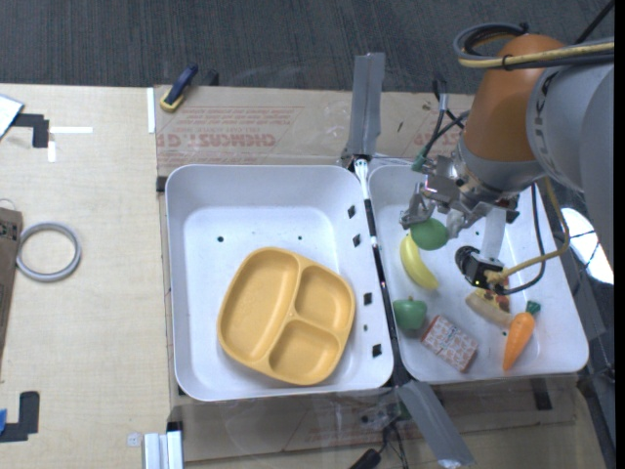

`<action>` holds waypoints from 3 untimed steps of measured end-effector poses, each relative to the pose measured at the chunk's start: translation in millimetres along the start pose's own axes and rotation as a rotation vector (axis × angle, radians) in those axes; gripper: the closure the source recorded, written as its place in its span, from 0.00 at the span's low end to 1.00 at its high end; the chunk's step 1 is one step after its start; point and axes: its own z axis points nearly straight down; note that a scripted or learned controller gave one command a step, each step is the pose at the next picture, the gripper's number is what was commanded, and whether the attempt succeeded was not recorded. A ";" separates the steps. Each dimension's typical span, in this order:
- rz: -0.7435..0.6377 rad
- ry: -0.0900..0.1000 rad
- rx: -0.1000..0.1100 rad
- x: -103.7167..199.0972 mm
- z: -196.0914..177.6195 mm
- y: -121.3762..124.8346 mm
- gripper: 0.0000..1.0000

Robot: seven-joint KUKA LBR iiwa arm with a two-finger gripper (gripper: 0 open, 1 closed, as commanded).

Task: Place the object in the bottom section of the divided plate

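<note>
A yellow divided plate (285, 314) with three sections lies in the left bin (195, 213), and nothing is in it. My gripper (437, 220) hangs over the upper left part of the right bin (566, 350). A small round green fruit (428, 233) sits between its fingers, just above a yellow banana (418, 263). The fingers look closed on the fruit. The gripper is to the right of the plate, across the wall between the bins.
The right bin also holds a green pepper (410, 314), a patterned box (449, 343), an orange carrot (518, 340) and a pale food piece (488, 305). A tape roll (44, 250) lies on the bench at the left. A blue and yellow tool (179, 86) lies behind the bins.
</note>
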 end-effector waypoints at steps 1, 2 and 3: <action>0.015 0.000 0.001 68.5 -0.3 -35.6 1.00; -0.006 -0.001 0.002 89.7 0.2 -135.3 1.00; -0.006 -0.001 0.001 89.3 0.0 -135.1 0.00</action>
